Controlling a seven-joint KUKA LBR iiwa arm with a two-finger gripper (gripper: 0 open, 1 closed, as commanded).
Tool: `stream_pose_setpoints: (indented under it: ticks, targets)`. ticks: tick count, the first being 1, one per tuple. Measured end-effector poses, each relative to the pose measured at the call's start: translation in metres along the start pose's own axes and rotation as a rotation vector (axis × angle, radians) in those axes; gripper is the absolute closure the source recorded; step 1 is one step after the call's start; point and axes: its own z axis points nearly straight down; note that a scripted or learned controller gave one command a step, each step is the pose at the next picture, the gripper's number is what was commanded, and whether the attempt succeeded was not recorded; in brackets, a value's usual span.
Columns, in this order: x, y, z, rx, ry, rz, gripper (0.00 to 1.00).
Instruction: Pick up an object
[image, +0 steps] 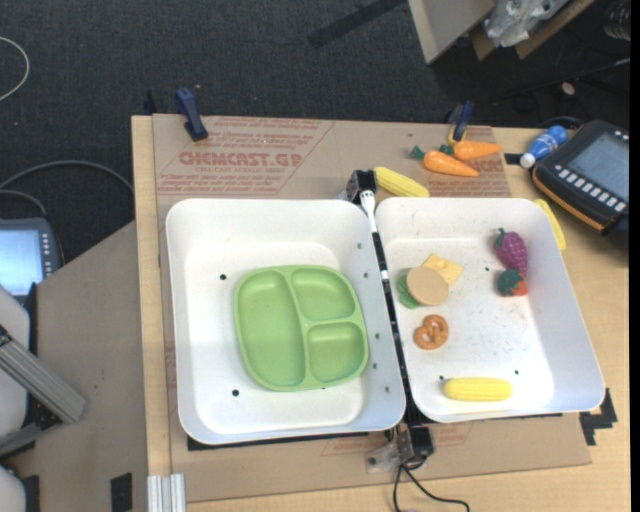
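Toy food sits in the right bin (560, 330).
A green plate (300, 326) lies in the left bin (200, 300).

One fixed camera looks down at a slant on both white bins (190, 300)

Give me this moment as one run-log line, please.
left bin: green tray | right bin: sandwich, pretzel, corn, grapes

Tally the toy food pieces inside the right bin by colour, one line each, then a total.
Yellow: 2, the corn cob and the cheese slice
Tan or brown: 2, the round bun and the pretzel
Green: 1, the lettuce
Purple: 1, the grapes
Red: 1, the small red piece
Total: 7
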Motion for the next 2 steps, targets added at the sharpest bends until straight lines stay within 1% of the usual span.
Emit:
stream_pose_setpoints:
  ticks: [1, 2]
  targets:
    - [0.072, -0.009, 0.012, 0.009, 0.004, -0.005, 1.0]
    - [0.143, -0.033, 0.011, 0.009, 0.005, -0.007, 1.0]
